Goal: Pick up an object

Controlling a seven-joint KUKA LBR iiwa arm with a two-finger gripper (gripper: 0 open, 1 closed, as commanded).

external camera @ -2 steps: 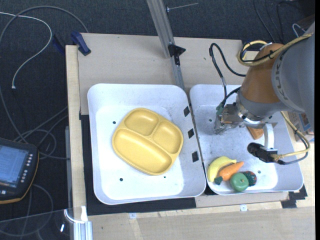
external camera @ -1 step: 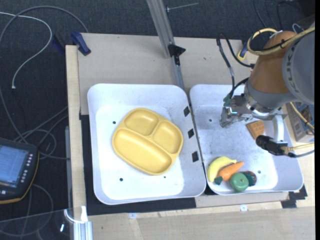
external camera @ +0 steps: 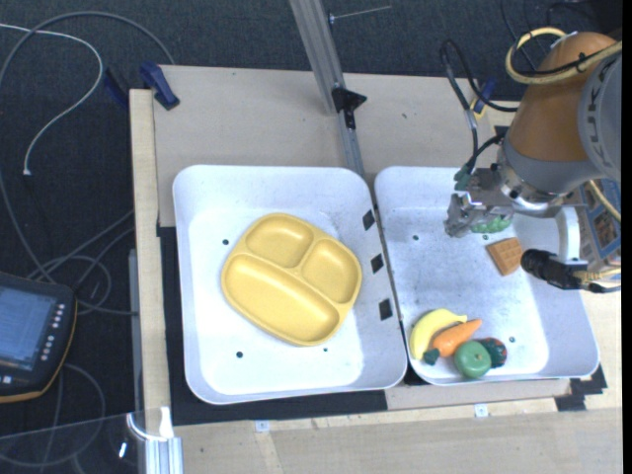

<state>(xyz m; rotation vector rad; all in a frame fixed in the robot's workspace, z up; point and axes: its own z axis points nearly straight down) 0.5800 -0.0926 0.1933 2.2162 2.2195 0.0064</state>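
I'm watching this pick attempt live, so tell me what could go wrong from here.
1. The gripper hangs by a green thing half hidden behind it; a grasp there may slip.
2. The banana, carrot and green ball crowd one corner, so a pick there may nudge neighbours.

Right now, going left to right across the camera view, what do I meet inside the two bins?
Yellow three-compartment plastic plate → yellow toy banana → orange toy carrot → round green toy fruit → tan waffle-textured block.
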